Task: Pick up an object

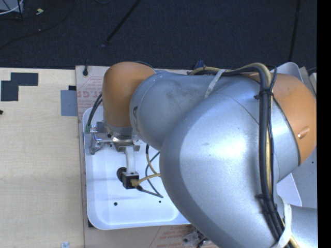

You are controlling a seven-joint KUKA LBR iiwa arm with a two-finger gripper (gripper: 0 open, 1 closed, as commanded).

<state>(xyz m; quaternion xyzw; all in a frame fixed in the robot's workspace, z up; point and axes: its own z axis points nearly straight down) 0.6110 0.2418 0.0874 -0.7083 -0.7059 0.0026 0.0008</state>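
Observation:
My gripper (96,143) hangs low over the far left corner of the left white bin (103,216), just under the orange wrist band (120,94). The wrist and arm hide whatever lies below and behind the gripper. I cannot make out any loose object on the bare bin floor. A small greenish spot (87,131) shows at the bin's left rim beside the gripper; I cannot tell what it is.
The grey arm (217,154) covers the right half of the view, including most of the right bin. Pale wooden bench (36,164) with dark patches (68,102) lies left of the bin. Two small dark dots (116,204) mark the bin floor.

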